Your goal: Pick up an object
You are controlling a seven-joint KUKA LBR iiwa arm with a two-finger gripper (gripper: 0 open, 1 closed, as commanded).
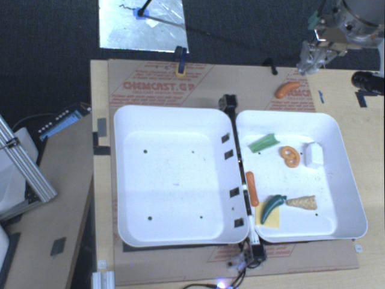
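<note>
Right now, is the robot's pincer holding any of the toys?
No toy shows in the pincer. It hangs above the bench, beyond the right bin, near the orange sausage lying there.

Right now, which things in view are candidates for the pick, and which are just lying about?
Belongs to the job:
gripper, up at the far right
right bin, holding the green strip, pretzel, white block, orange stick, green pepper, yellow slice, cone

Just lying about:
left bin
sausage, on the board outside the bins
foil sheet
</note>
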